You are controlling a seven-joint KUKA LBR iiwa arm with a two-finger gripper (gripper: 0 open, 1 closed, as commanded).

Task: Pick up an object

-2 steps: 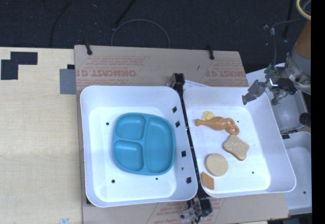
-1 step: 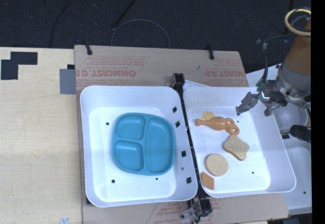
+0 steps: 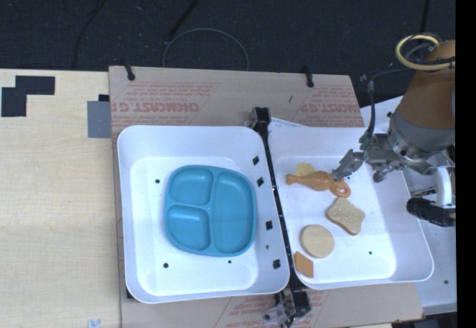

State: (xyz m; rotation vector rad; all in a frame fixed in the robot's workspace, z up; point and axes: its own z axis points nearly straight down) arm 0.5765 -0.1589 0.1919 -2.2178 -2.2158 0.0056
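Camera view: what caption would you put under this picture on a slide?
Robot arm's gripper hovers over the right bin of toy food, beside an orange spoon-like toy; the left bin holds a blue divided plate.

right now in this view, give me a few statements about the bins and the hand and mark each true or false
1. The blue divided plate lies in the left bin. True.
2. The slice of bread sits on the blue plate. False: it lies in the right bin, below the orange spoon-like toy.
3. The hand is above the right bin, near the orange toy's ringed end. True.
4. The round cracker-like piece lies in the left bin. False: it is in the right bin, next to the bread.
5. A small orange wedge lies near the right bin's lower left corner. True.
6. The plate has two items on it. False: its compartments show only blue.
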